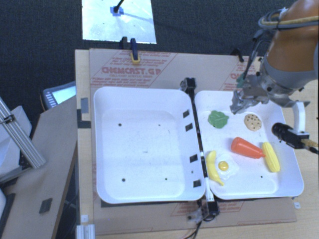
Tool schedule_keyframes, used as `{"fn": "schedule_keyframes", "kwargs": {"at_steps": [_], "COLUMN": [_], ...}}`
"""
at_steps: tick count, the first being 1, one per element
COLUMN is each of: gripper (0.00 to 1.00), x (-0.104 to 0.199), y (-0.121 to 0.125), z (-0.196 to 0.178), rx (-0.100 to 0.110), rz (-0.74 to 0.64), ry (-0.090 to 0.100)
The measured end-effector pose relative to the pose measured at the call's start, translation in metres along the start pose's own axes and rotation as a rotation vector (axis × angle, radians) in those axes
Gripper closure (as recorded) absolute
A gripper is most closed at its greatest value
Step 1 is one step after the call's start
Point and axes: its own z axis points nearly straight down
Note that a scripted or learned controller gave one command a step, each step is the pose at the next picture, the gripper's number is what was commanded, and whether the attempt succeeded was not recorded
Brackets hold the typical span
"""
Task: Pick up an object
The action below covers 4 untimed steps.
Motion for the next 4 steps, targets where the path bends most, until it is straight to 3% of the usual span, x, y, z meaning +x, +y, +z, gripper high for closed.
{"fn": "schedule_keyframes", "kwargs": {"at_steps": [1,4], "gripper": [1.00,1.00], "x": [0.037,0.036], "y": [-0.042,-0.038], "z": [-0.004,-0.036], "rx": [0.007,-0.001], "rz": [0.004,-0.009], "ry": [0.001,0.002]}}
